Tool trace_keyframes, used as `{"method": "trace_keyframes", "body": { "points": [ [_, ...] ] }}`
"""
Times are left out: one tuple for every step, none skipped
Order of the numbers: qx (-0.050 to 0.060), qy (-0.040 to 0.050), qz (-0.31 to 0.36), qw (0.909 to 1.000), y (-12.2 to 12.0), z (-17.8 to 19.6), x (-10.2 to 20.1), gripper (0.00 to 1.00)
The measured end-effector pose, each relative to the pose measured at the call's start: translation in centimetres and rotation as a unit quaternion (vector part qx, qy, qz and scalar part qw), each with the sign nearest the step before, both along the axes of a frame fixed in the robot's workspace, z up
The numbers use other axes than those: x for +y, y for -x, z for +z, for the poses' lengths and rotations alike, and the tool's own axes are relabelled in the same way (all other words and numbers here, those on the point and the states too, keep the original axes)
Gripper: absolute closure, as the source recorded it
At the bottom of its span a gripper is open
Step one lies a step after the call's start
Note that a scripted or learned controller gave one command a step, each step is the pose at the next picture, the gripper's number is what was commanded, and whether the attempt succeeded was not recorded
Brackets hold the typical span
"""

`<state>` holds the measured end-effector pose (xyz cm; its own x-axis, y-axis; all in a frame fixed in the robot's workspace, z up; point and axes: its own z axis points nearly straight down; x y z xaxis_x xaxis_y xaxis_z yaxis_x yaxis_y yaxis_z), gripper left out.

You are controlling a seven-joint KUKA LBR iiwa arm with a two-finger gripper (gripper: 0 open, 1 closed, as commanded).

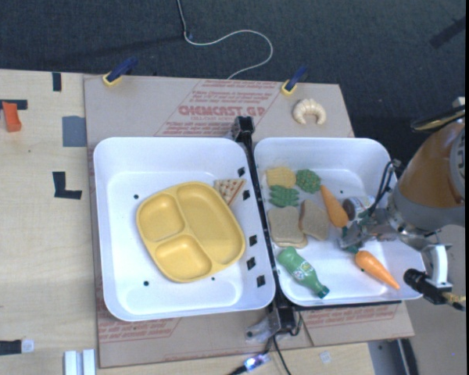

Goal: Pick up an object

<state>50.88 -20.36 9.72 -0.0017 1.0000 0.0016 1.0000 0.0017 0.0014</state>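
The gripper (353, 237) is down inside the right bin (373, 153), near its right wall, in the gap between two toy carrots; whether it is open, closed or gripping anything I cannot tell, because the dark hardware there blurs together at this size. The upper carrot (333, 206) lies on a slant just up and left of it, its lower end almost touching the gripper, and the lower carrot (375, 269) lies just below and right, pointing toward the bin's front corner. Either could be the object to pick, and neither looks lifted. Left of the gripper sit two bread slices (301, 223), with green leafy pieces (295, 188) and a pale yellow piece (279, 176) above them, and a green bottle (302, 271) rests near the front wall. To do this step well, I judge the gripper should settle on one carrot, straddle it across its narrow width rather than along its length, and close near the thick end so the taper does not squeeze it out; it should also keep off the bin wall and the bread. The left bin (109, 233) holds a yellow divided plate (189, 230) with a cracker-like piece (228, 188) at its upper right edge, well apart from the work. A croissant-shaped toy (309, 112) lies on the cardboard (211, 104) beyond the bins
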Motion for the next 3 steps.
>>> {"method": "trace_keyframes", "body": {
  "points": [
    [-0.001, 0.0017, -0.001, 1.0000, -0.1, 6.0, -0.8, 1.00],
    [-0.001, 0.0017, 0.000, 1.0000, 0.3, 10.5, -1.2, 1.00],
    [0.000, 0.0010, 0.000, 1.0000, 0.3, 12.8, -1.2, 1.00]
  ]
}}
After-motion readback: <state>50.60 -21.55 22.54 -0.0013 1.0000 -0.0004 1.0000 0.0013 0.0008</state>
